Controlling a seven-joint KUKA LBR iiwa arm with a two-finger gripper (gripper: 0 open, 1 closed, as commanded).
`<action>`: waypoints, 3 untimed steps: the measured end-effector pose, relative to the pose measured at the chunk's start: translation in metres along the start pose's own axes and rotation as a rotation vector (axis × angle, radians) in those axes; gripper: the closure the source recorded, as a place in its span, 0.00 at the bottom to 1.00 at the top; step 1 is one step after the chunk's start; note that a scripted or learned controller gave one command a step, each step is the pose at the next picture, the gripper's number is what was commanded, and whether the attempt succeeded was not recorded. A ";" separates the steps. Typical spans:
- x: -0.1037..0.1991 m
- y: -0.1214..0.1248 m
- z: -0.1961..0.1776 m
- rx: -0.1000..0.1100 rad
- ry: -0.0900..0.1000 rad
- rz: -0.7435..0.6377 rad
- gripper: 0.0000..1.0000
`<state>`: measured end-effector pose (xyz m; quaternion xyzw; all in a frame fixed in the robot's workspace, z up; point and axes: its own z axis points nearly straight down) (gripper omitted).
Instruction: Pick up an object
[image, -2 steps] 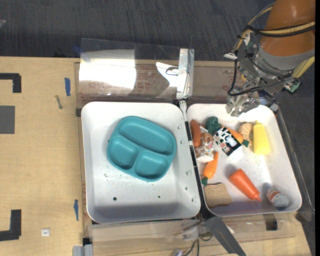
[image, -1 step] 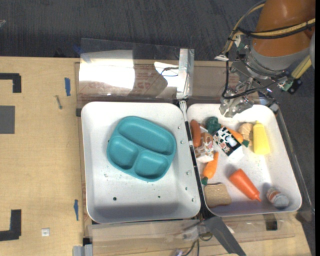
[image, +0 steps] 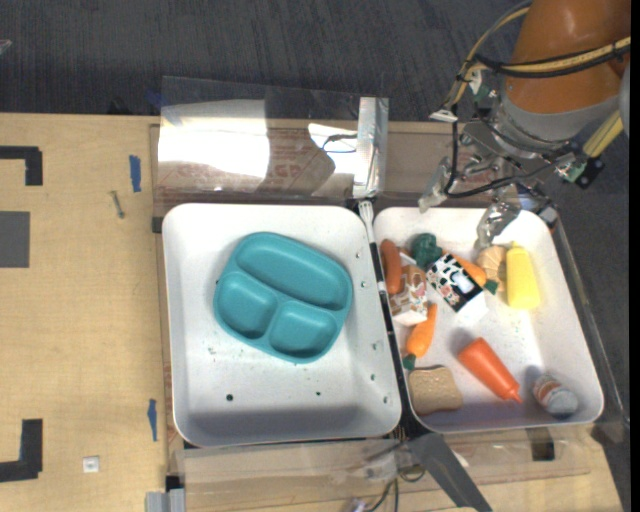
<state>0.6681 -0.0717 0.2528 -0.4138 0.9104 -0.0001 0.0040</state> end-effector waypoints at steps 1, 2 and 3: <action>0.080 0.013 0.100 -0.007 0.007 0.035 0.00; 0.073 -0.007 0.150 0.005 -0.001 0.067 0.00; 0.114 0.061 0.162 0.006 -0.001 0.240 0.00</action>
